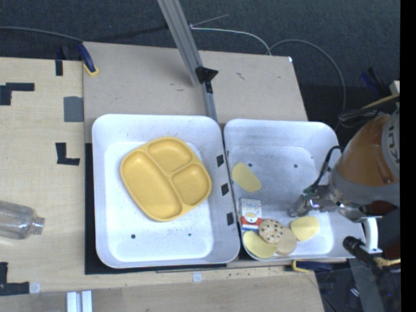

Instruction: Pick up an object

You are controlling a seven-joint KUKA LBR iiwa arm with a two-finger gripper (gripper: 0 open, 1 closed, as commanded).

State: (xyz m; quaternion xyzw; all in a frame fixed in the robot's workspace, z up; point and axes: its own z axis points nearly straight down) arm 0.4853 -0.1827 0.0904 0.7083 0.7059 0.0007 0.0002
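Nearest the gripper [301, 207]: a pale yellow disc [305, 227], flat on the floor of the right bin [279, 135] near the front right corner, just below the gripper in the camera view and not seen to be clasped by it. Whether touching the gripper or just apart from it, not clear. Whether the gripper is open or closed, impossible to tell at this slant. To the left of that disc, crowded along the front wall: a speckled cookie [270, 229], a tan round piece [286, 243] touching it, and another yellow disc [257, 246] partly under both. Just above the cookie, a small white carton with red and blue print [250, 214]. Further back and apart from the cluster, a yellow oval slice [246, 177]. Behind the gripper, the grey arm with its orange band [367, 158], reaching in from the right over the bin's right wall. In the left bin [104, 174], a yellow divided plate [166, 177], lying well clear of everything else. On the bench [39, 122] at far left, a clear plastic bottle [18, 220] on its side. At the back, a slanted metal rail [182, 34] running down to the seam between the bins.
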